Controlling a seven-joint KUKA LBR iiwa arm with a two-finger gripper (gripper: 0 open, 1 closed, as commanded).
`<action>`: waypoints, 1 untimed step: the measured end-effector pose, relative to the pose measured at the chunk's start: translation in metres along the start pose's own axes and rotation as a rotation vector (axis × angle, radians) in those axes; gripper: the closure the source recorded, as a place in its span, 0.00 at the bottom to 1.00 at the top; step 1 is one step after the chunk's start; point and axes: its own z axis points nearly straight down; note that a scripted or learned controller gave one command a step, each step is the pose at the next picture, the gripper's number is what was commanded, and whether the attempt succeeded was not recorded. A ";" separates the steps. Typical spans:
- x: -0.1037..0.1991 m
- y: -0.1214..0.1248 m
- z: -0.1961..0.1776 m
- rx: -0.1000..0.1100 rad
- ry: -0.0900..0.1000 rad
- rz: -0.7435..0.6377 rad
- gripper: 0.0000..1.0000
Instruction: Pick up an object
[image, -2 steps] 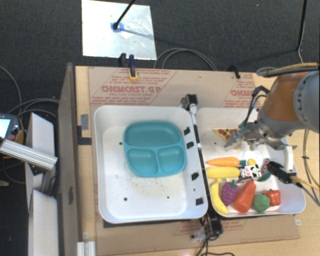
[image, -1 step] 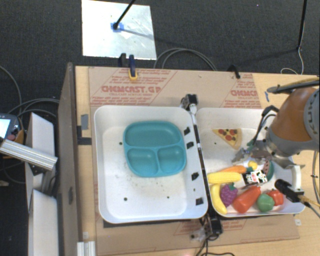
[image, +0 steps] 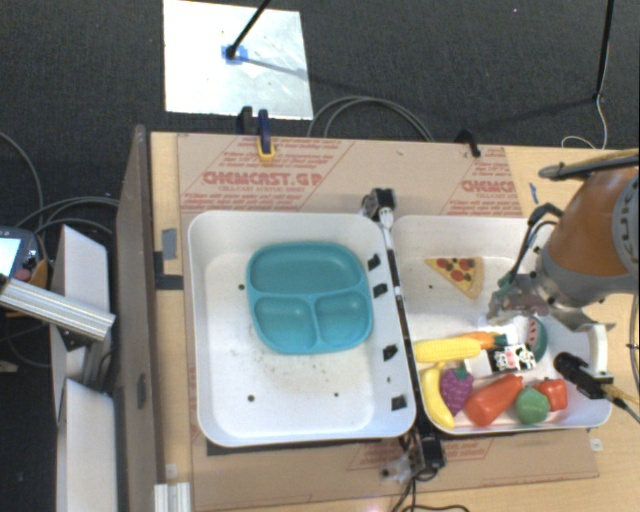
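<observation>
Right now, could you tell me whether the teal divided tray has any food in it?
Empty. The teal tray in the left bin shows three bare compartments; the pizza slice and other toy food lie in the right bin.

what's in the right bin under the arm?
Right bin holds a pizza slice, yellow bananas, purple grapes, an orange carrot and a green piece. The arm covers the bin's right side.

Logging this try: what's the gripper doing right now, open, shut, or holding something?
Gripper: cannot be told; it sits low over the toy food in the right bin.
</observation>
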 end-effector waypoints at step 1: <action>0.000 0.000 0.001 0.001 0.001 0.000 0.00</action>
